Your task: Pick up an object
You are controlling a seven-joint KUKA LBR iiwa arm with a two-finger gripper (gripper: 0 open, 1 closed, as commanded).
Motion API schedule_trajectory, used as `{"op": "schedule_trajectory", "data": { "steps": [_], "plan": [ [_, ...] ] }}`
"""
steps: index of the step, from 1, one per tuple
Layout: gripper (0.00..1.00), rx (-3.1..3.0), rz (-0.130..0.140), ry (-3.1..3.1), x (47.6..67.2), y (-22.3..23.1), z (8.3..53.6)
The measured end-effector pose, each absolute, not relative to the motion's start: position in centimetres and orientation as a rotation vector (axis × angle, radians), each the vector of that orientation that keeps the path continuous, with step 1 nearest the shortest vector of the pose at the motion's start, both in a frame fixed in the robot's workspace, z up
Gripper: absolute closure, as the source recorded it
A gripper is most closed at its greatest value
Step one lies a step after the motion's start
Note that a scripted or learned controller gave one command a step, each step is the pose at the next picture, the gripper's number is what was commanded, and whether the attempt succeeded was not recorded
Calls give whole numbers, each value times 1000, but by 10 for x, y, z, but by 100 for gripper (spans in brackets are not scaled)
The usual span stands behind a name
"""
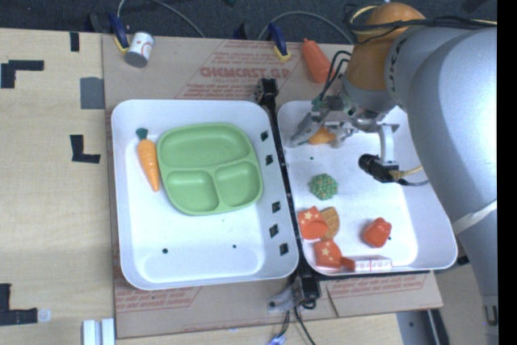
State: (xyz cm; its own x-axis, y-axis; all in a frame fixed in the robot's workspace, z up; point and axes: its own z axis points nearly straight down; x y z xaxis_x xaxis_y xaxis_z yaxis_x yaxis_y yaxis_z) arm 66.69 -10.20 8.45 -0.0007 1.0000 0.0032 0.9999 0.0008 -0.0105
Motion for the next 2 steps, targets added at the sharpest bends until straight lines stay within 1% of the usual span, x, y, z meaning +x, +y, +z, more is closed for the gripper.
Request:
{"op": "schedule_trajectory", "data": {
  "steps": [1,2],
  "plan": [
    [0,-2218,11,-2216,667,-101,84],
    [0,-2213,7,-2215,667,-104,85]
  ]
}}
